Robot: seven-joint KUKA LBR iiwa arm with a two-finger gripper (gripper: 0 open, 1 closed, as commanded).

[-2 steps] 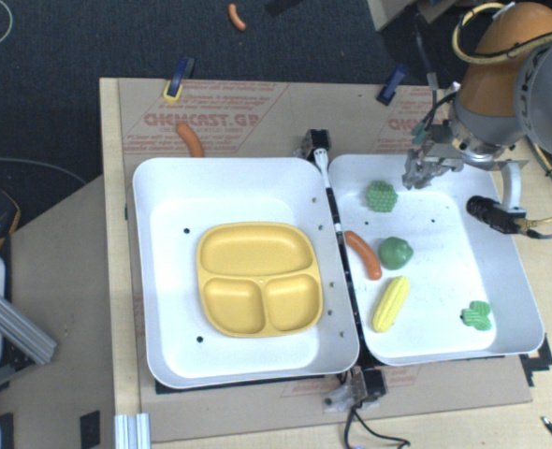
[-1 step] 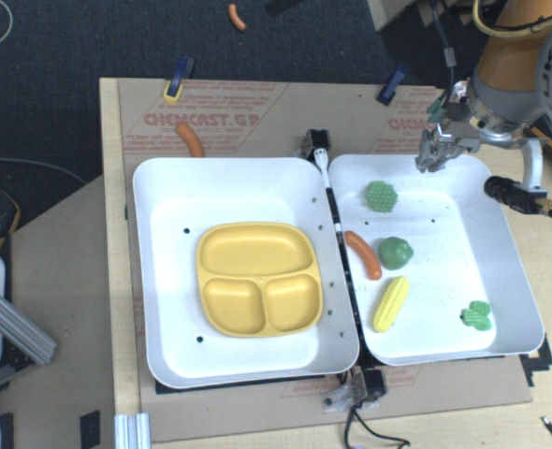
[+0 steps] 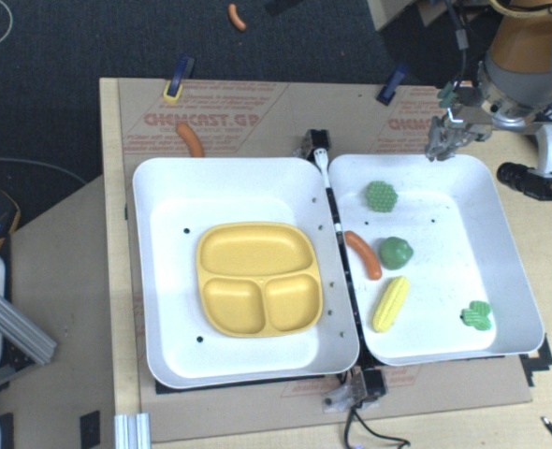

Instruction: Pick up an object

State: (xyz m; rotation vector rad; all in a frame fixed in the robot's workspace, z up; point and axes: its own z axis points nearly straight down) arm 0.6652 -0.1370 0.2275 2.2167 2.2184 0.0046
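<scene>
The counter (image 3: 257,110) is carrying two white bins side by side. The left bin (image 3: 164,251) is holding a yellow divided tray (image 3: 257,277); the right bin (image 3: 501,251) is holding every candidate for picking. The arm (image 3: 529,36) is reaching in from the right, and the claw (image 3: 442,148) is hanging at the right bin's far rim, above nothing graspable; whether it is apart or together I cannot tell.

In the right bin the corn cob (image 3: 391,303) is lying near the middle, tilted, with the round green vegetable (image 3: 395,252) just above it and the orange sausage (image 3: 362,253) just beside that, close to the bin's left wall. The knobbly green ball (image 3: 381,195) is sitting apart near the far end, closest to the claw, and a small green piece (image 3: 477,315) is sitting alone near the right wall.

To do this well, I judge the claw should be going for an isolated item, probably the knobbly green ball, centring over it before descending, since the crowded trio is risking a nudged miss.
</scene>
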